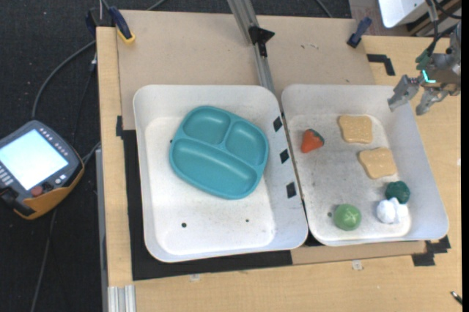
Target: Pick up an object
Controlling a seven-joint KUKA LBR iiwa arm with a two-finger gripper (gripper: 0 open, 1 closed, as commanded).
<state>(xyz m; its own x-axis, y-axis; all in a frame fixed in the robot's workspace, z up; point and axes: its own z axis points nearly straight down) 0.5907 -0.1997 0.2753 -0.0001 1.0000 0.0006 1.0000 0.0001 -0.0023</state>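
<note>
Camera view, one entry per item.

Arm: I reach in from the right edge, my wrist held above the far right corner of the right bin. My gripper hangs over that bin's far right rim; the two fingers point down and spread outward, jaws apart with nothing between them.

Left bin: holds one teal divided plate, lying flat and slightly rotated, in the far half of the bin, its three compartments bare.

Right bin, contents:
- red strawberry-like piece, near the left wall, far half;
- tan toast slice, far middle, the nearest item to my jaws but well apart from them;
- second tan toast slice, just beside the first, toward the near edge;
- green ball, near edge, middle;
- dark green piece, near right corner;
- white piece, touching the dark green one on its near side.

Worktop: tan board carrying both bins side by side.
</note>
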